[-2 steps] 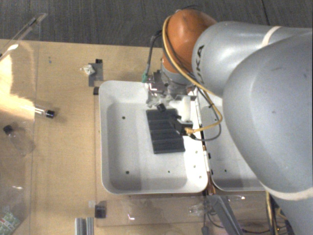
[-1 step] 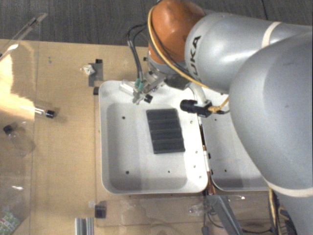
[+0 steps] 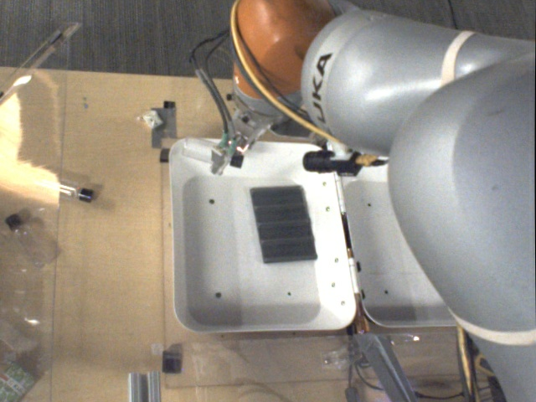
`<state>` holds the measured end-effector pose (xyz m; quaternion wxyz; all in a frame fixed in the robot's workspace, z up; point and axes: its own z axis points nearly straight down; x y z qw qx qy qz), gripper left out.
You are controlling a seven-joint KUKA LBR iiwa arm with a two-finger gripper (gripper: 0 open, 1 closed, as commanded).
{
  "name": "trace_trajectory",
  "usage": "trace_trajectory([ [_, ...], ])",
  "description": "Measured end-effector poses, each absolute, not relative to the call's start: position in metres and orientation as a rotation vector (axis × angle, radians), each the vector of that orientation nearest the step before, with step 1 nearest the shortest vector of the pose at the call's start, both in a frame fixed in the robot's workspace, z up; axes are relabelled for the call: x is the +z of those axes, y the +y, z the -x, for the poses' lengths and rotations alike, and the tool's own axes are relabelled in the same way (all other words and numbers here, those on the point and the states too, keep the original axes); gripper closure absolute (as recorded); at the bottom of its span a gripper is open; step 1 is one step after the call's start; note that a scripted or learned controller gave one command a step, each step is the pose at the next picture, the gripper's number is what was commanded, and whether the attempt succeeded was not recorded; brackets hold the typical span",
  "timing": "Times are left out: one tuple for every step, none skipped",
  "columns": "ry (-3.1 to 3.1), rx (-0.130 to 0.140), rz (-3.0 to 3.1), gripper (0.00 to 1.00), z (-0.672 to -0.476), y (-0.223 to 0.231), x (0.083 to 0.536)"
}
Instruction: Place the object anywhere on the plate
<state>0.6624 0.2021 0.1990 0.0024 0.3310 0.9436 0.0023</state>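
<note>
A: Wooden bench (image 3: 100,249) w/ two white bins — we're seeing the claw (image 3: 224,152) hanging over the left bin (image 3: 188,304) back rim.

B: Grip state? We're not able to tell. Dark ribbed object (image 3: 283,224) is lying below-right of claw, apart.

The grey arm (image 3: 435,141) covers most of the right bin (image 3: 394,291) and runs off the right and bottom edges. The gripper (image 3: 228,153), over the left bin's (image 3: 188,308) far-left corner, is too small to read. A clear plastic item (image 3: 21,241) at the bench's left edge is blurred by glare.
</note>
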Motion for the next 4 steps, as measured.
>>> trace_trajectory([
  [3.065, 0.009, -0.657, 1.00, -0.660, 0.226, 0.201],
  [3.081, 0.007, -0.580, 1.00, -0.656, 0.233, 0.146],
  [3.123, 0.008, 0.237, 1.00, -0.640, 0.236, 0.169],
  [3.032, 0.007, 0.783, 1.00, -0.670, 0.236, 0.155],
])
